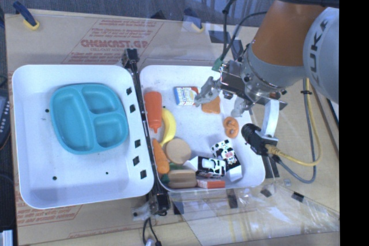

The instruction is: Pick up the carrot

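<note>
A: Cam view, quick rundown. Where's the carrot (161,156)?

B: Right bin (190,72), down its left side, just inside the divider wall. Short stubby orange piece, tapered, lying lengthwise w/ the wall, matte plastic look. Its lower end sits against a brown bun-like block (182,178).

A: What's around it?

B: Above it along the same wall: an orange-red bottle (153,110). A banana (168,127) curves just right of that bottle. A round tan disc (177,150) is touching or nearly touching the carrot's right side; can't tell which.

A: And the gripper (223,102)?

B: Over the upper-right part of the right bin, well apart from the carrot. Fingers spread wide, nothing between them. An orange wedge (212,105) lies under it, just beside the left finger. A small orange round piece (231,126) is below the right finger.

A: Other stuff?

B: Small blue-white carton (185,95) left of the gripper, black-and-white cow-print box (223,152) near the bin's lower right. Left bin (34,181) has a blue divided plate (89,118).
</note>
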Controlling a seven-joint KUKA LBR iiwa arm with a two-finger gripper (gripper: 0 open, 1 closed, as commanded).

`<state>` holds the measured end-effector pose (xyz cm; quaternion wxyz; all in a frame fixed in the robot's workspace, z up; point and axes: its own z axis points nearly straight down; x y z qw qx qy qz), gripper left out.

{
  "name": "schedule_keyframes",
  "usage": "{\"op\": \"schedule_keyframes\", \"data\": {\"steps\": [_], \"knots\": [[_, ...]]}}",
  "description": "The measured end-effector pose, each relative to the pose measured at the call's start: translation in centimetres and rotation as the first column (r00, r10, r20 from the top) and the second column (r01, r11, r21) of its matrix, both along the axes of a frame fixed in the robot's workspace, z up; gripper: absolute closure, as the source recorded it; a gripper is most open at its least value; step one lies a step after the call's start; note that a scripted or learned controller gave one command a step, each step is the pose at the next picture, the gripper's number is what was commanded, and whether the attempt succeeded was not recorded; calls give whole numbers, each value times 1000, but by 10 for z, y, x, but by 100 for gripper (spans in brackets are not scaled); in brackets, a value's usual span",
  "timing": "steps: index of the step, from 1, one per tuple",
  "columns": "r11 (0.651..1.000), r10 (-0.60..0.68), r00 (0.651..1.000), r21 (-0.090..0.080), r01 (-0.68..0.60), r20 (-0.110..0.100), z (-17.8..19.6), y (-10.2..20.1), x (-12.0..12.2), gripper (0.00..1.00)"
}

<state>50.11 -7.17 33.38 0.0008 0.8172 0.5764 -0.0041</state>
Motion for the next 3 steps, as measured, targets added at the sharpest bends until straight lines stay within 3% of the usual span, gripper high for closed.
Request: {"op": "schedule_keyframes", "data": {"steps": [1,2,3], "knots": [[995,-97,995,3,97,-2,20,4,14,0],[998,-62,998,2,62,7,134,-17,-20,0],[999,-43,999,5,43,-8,140,-12,-19,100]]}}
